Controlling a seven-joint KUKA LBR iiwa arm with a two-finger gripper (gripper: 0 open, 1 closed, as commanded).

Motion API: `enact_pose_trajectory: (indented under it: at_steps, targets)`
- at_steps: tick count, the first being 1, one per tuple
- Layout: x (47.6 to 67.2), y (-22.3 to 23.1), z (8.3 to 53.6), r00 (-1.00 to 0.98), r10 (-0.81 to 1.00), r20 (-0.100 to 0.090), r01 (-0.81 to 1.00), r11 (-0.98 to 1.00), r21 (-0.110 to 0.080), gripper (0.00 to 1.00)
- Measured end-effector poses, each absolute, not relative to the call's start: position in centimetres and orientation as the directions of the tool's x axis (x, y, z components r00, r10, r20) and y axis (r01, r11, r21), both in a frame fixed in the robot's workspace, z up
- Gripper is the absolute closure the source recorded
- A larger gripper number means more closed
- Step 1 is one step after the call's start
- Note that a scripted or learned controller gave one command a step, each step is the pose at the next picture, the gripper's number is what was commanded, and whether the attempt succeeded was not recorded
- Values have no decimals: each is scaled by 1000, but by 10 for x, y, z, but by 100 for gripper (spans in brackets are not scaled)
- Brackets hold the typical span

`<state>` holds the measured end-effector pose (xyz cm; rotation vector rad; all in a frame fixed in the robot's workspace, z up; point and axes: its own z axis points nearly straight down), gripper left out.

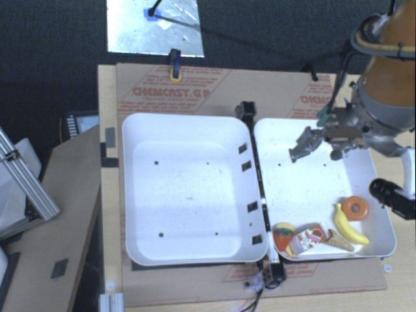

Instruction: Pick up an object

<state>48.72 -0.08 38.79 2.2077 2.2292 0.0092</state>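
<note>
Banana point(350, 225) sits in right bin's point(305, 181) near corner beside orange doughnut-shaped toy point(355, 207), snack packet point(308, 238), tomato-ish thing point(283, 234). Gripper point(304, 147) hangs over bare bin middle, fingers apart, pinching nothing. Pick not started yet, whole grab left.

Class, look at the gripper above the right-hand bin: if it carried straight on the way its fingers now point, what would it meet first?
The gripper points left and downward, so it would probably first meet the bare floor of the right bin; depth is unclear. The toys lie nearer the camera, off that line.

Right bin point(286, 194) lies open except objects point(318, 233) crowding its near edge.
</note>
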Motion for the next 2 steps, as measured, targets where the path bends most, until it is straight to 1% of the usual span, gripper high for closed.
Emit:
enact_pose_trajectory:
  at_steps: [1,2]
  targets:
    - [487,72,468,-12,1000,3,1000,12,11,0]
    - [486,135,535,-11,1000,4,1000,11,9,0]
